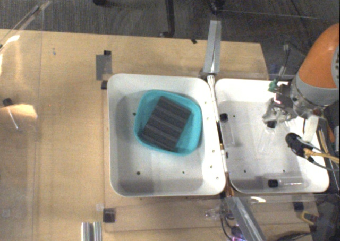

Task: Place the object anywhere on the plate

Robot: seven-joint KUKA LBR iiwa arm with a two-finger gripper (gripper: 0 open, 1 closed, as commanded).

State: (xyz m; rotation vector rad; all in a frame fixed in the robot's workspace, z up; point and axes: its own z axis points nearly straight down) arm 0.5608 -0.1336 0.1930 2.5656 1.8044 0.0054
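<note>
Block: dark ridged block (168,123) lies flat on the teal plate (144,110), left bin (119,176).
Pincer: pincer (276,112) over the right bin (239,181) (fingers too blurred, cannot tell their state).
Progress: placement looks done; nothing obvious left.

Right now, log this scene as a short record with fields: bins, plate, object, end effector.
left bin: holds the turquoise plate
plate load: dark ribbed block lying flat on the plate, turned at a slant
right bin: end effector hangs above its right half
end effector contents: nothing seen between its tips
arm: orange band at the view's right edge
task state: block already on the plate
</note>
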